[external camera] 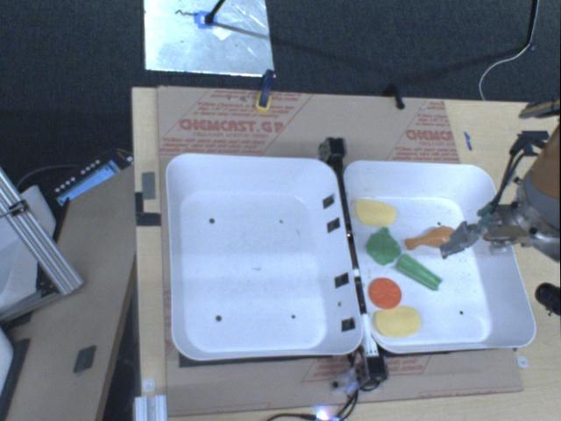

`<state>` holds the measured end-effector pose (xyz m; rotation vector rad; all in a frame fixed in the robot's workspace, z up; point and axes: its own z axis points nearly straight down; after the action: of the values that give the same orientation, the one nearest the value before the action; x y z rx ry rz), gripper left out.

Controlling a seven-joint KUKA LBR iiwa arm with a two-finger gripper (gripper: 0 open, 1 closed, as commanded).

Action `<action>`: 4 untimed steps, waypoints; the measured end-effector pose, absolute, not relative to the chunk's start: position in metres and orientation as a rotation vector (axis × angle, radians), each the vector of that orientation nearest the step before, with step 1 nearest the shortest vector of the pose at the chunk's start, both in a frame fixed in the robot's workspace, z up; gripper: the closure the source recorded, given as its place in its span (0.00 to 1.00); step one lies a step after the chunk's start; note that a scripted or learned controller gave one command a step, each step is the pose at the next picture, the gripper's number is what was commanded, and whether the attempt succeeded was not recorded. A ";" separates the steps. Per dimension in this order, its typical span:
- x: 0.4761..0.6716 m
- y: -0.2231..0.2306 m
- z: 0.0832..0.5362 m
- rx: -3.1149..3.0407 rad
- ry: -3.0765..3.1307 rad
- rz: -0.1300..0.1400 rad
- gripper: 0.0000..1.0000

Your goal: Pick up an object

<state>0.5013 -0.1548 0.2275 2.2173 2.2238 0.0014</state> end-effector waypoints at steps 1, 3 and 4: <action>0.502 -0.155 0.239 2.213 2.224 0.004 1.00; 0.632 -0.179 0.290 2.207 2.224 0.006 1.00; 0.664 -0.099 0.252 2.209 2.236 0.005 1.00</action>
<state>0.6639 -0.0993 0.2524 2.2089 2.2360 0.0050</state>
